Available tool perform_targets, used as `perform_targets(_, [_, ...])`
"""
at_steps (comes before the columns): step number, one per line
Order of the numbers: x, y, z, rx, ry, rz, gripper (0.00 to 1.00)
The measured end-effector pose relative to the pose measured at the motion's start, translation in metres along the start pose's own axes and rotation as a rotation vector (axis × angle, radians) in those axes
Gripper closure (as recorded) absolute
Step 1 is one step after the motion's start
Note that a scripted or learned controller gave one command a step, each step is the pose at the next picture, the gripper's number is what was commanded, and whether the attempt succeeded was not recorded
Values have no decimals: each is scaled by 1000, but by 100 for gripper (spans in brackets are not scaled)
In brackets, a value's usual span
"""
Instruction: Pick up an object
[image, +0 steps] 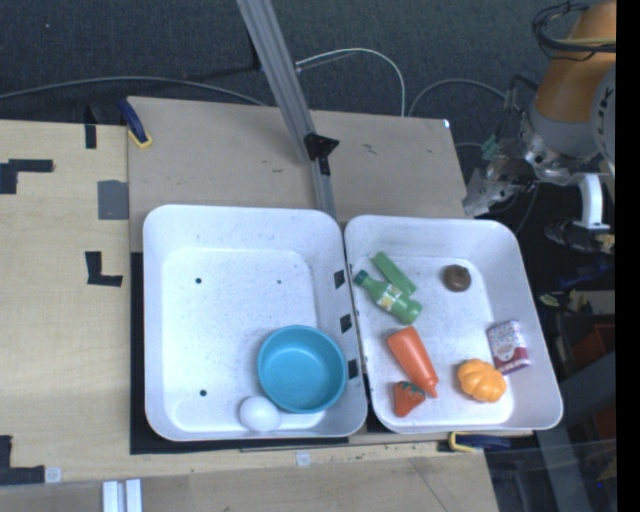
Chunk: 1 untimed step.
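Observation:
The right bin (520, 262) holds a green bottle (390, 290), a small brown round piece (457, 277), an orange carrot (413, 360), a red strawberry-like piece (407, 398), an orange lumpy fruit (481, 380) and a small pink-and-white packet (508, 345). In the left bin (165, 300) a blue bowl (300, 367) sits beside a white ball (259, 412). My gripper (488, 188) hangs just beyond the right bin's far right corner, well above the objects and touching none of them.
A grey metal pole (290, 95) slants down to the seam between the bins at the back. Cables (400, 80) lie behind the bench. The arm's orange band (575, 90) is at the top right.

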<state>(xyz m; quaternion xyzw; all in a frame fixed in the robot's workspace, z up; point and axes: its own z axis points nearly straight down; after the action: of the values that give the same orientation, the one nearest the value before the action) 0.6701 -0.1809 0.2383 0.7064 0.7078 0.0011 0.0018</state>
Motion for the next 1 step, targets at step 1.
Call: perform_targets(1, [53,-19,11,7,2,-3,100])
